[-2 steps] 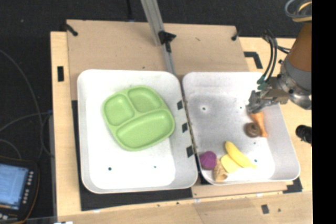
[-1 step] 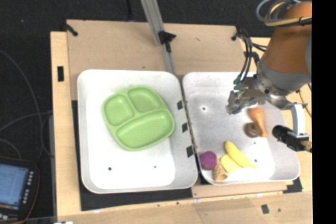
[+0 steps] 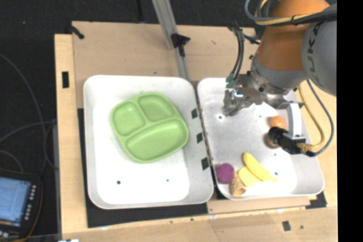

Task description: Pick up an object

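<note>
A green divided plate point(image 3: 150, 127) lies in the left bin point(image 3: 102, 178). In the right bin point(image 3: 300, 181), a banana point(image 3: 258, 168) and purple fruit point(image 3: 225, 172) sit toward six o'clock. The gripper point(image 3: 231, 103) hovers toward eleven o'clock.

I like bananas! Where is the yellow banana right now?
The banana lies in the right bin, near its front edge, right beside a purple fruit and a pale wedge-shaped piece.

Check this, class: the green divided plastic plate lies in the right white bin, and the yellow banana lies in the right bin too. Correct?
Not quite. The camera view shows the green divided plastic plate in the left white bin. The yellow banana does lie in the right white bin.
</note>
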